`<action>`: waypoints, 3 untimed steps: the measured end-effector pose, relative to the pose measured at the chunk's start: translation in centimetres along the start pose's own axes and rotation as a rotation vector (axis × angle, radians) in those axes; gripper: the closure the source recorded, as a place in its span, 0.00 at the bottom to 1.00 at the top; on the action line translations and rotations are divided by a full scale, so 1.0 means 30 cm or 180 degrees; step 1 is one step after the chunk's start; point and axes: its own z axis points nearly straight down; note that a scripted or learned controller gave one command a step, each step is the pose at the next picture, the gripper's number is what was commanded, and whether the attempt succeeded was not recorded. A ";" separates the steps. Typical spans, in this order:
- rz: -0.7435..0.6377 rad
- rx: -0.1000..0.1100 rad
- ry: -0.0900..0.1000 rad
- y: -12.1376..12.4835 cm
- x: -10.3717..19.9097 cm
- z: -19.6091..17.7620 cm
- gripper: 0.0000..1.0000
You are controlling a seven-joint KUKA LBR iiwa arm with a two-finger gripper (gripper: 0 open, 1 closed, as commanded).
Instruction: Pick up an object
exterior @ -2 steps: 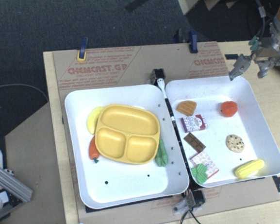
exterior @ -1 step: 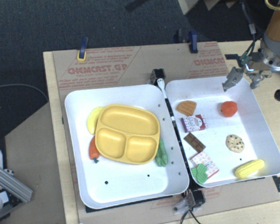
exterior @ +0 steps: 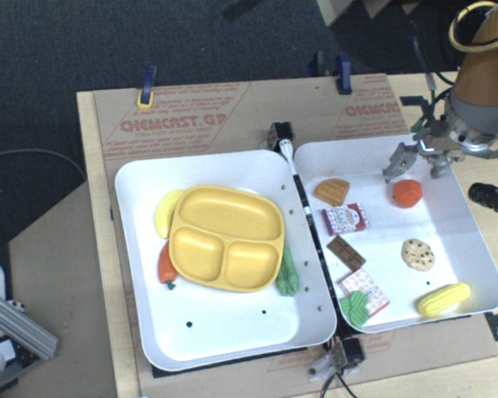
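My gripper (exterior: 416, 169) hangs over the far right part of the right bin (exterior: 467, 218), its fingers (exterior: 395, 164) spread open with nothing between them. A red tomato (exterior: 407, 192) lies just in front of the fingertips, apart from them. Also in this bin are a tan bread piece (exterior: 331, 191), a red and white packet (exterior: 344, 220), a brown chocolate bar (exterior: 345, 252), a cookie (exterior: 418, 254), a yellow corn cob (exterior: 443, 299) and a pink packet with a green item on it (exterior: 361, 297).
The left bin (exterior: 141, 247) holds a yellow divided tray (exterior: 226, 237) turned at a slant. A yellow banana (exterior: 168, 211) and a red pepper (exterior: 166, 266) peek out at its left, a green vegetable (exterior: 287, 274) at its right. A black divider (exterior: 307, 223) separates the bins.
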 end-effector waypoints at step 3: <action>-0.0007 -0.0032 -0.0011 0.034 -0.001 0.202 1.00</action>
